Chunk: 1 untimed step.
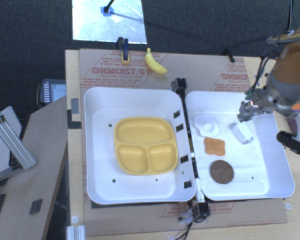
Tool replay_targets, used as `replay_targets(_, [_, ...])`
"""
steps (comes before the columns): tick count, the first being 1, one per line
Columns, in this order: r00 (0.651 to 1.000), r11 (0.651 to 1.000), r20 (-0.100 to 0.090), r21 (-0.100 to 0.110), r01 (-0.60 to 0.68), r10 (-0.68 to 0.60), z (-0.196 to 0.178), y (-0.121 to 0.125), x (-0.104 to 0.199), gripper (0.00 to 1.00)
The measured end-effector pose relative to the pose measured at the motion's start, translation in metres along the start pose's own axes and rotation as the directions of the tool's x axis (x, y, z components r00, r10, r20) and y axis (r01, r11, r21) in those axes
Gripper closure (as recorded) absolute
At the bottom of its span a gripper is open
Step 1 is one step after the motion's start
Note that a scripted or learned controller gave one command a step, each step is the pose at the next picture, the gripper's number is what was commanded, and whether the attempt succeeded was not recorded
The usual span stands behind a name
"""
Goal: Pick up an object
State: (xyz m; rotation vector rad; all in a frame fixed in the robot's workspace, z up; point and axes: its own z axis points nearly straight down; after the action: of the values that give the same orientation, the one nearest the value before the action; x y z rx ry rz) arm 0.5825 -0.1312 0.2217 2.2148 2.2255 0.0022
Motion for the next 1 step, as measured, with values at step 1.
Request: replay_targets(1, [1.0,1.0,-0.003,0.002,0.005,-0.005,0.0009,-0.0097,0.0632,1.0])
